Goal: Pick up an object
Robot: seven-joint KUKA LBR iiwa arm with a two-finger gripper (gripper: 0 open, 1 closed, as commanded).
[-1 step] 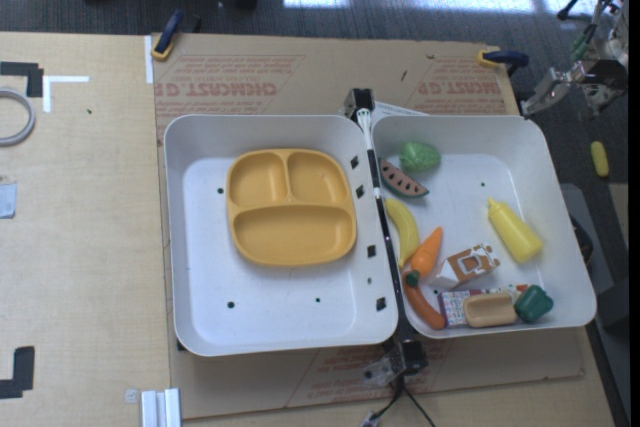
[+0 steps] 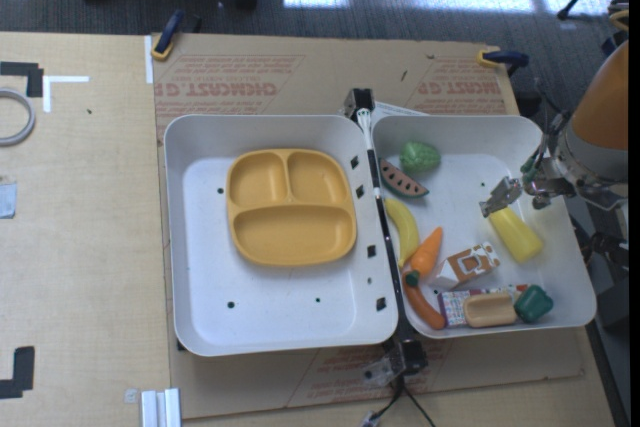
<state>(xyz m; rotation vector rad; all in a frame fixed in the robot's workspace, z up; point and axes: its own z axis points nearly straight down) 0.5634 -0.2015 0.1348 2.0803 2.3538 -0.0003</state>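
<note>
- We see the gripper (image 2: pixel 503 196) at the frame's right, above a pale yellow block (image 2: pixel 516 233); whether it is spread, we cannot tell.
- We count two white bins (image 2: pixel 200 315) and one yellow plate (image 2: pixel 291 206).

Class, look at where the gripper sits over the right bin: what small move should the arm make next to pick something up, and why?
Probably lower the gripper a little onto the yellow block. The gripper sits just above that block's upper end in the right bin, and the block lies apart from the other toys, so it looks the easiest target.

Yellow divided plate (image 2: pixel 291 205) in left bin (image 2: pixel 190 245); gripper (image 2: pixel 508 195) just above yellow block (image 2: pixel 516 234) in right bin (image 2: pixel 470 140)
</note>
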